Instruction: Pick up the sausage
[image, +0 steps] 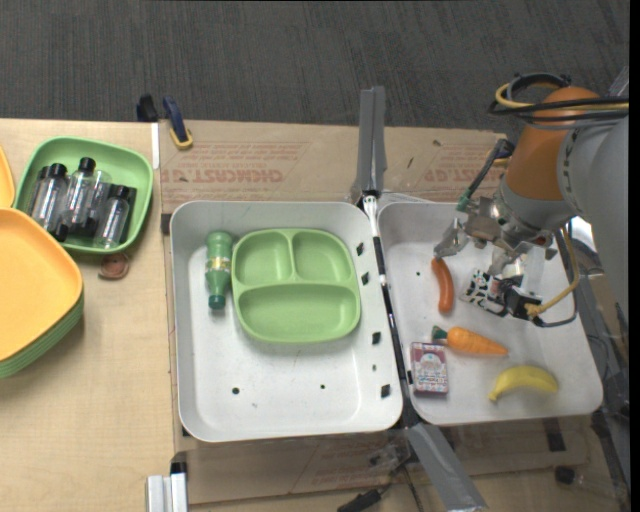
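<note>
The sausage (443, 284) is a short red-orange link lying upright in the left part of the right bin (560, 400). My gripper (477, 254) hangs just above and to the right of it, at the bin's back. It is open, its fingers spread with nothing between them. The nearer fingertip (448, 243) sits a little above the sausage's top end without touching it.
In the right bin lie a carrot (474, 343), a banana (523, 381) and a small pink box (430, 367). The left bin (280, 400) holds a green divided plate (296, 283) and a green bottle (217, 268). A green tray of bottles (84, 193) and orange plates (35, 300) sit on the bench at left.
</note>
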